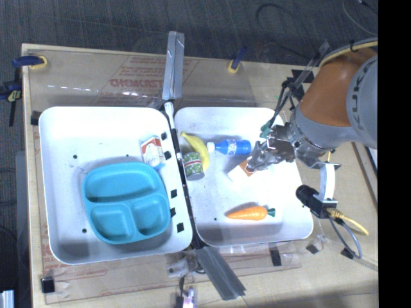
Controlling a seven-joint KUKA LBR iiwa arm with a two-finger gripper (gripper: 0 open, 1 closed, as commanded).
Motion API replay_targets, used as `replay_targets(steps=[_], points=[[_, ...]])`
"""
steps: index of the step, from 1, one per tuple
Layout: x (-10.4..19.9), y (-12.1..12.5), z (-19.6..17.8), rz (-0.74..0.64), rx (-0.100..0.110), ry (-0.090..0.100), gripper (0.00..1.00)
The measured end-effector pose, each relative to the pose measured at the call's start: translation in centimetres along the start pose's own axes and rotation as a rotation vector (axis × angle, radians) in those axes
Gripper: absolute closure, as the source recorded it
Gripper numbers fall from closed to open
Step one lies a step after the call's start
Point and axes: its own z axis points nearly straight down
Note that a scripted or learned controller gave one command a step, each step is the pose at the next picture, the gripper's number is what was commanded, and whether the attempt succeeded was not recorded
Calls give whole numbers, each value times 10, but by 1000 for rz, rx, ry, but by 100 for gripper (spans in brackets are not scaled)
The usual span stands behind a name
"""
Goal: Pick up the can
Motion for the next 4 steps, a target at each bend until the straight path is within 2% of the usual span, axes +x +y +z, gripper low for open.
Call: replay_targets(steps=[1, 2, 3, 4], points=[[135, -62, 61, -111, 5, 0, 100], [134, -62, 60, -109, 4, -1, 0], [101, -56, 60, -122, 1, -1, 0], [70, -44, 101, -142, -9, 21, 0]])
